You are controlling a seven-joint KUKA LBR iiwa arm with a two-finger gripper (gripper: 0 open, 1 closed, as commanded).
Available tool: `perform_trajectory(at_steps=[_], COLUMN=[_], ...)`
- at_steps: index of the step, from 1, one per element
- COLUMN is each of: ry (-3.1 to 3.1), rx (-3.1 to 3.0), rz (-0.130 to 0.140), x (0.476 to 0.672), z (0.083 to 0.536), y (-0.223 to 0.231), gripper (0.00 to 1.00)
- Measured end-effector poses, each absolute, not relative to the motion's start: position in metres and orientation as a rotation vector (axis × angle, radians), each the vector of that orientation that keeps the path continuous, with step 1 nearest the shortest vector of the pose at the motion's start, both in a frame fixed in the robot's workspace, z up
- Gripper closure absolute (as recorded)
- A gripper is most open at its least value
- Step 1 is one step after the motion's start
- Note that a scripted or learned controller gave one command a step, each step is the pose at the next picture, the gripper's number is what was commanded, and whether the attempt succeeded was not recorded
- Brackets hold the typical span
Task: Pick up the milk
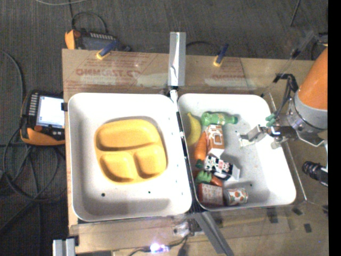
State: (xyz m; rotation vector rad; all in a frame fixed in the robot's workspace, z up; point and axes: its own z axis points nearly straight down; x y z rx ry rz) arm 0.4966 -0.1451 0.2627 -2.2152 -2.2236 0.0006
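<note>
The milk (220, 166) is a small white carton with black cow patches, lying on its side in the middle of the right bin (277, 188). It rests among other groceries, with a carrot (200, 149) at its left. My gripper (250, 136) hovers over the bin's right half, up and to the right of the milk and apart from it. Nothing shows in its grasp.
An orange and white carton (215, 136), a green bottle (218, 118) and a banana (193, 128) lie above the milk. A can (236, 196) and a brown box (211, 194) lie below it. The left bin (80, 143) holds a yellow divided tray (132, 148).
</note>
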Motion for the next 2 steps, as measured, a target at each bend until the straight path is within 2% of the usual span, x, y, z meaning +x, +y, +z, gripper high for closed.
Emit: perform_trajectory(at_steps=[1,2], ry=[-2.198,-2.283], rx=[-2.239,-2.164], rz=[0.003,-0.009], x=[0.556,0.529], z=[0.185,0.099], y=[-0.078,-0.119], gripper=[0.00,0.00])
